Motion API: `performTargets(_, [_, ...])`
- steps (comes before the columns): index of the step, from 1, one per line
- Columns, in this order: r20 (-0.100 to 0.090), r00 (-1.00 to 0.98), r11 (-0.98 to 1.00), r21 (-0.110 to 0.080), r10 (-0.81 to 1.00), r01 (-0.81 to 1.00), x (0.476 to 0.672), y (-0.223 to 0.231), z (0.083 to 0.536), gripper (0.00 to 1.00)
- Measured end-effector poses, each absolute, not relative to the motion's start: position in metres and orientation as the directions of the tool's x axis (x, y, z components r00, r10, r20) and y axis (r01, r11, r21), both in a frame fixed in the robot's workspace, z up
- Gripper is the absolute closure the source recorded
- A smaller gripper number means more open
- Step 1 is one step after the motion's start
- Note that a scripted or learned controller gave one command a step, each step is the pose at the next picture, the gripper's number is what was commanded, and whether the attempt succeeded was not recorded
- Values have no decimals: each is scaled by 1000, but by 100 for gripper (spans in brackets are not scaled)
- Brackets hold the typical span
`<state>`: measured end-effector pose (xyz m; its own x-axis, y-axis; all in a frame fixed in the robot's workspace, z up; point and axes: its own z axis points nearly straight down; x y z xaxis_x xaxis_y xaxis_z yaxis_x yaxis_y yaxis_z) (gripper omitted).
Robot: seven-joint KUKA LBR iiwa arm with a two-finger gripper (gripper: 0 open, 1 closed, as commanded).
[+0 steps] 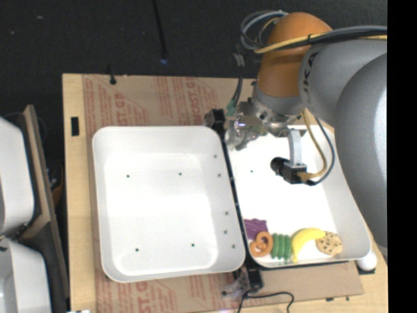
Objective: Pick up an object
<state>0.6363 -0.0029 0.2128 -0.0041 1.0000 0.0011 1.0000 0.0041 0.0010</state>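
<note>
Several small toy foods lie along the near edge of the right bin [313,194]: a purple piece [255,226], an orange ring [261,244], a green ridged piece [281,246], a yellow banana [306,237] and a speckled cookie [330,243]. My gripper [238,133] hangs below the orange wrist band at the far left corner of the right bin, close to the wall shared with the left bin. It is well away from the toys, and I see nothing in it.
The left bin [163,201] sits beside the right one on a cardboard-covered bench. The big grey arm covers the right bin's far right side. A black cable clip [287,169] dangles over the right bin's middle.
</note>
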Motion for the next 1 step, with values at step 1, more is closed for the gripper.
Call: performTargets(1, [1,-4,4,2,1000,1000,641,48,233,100])
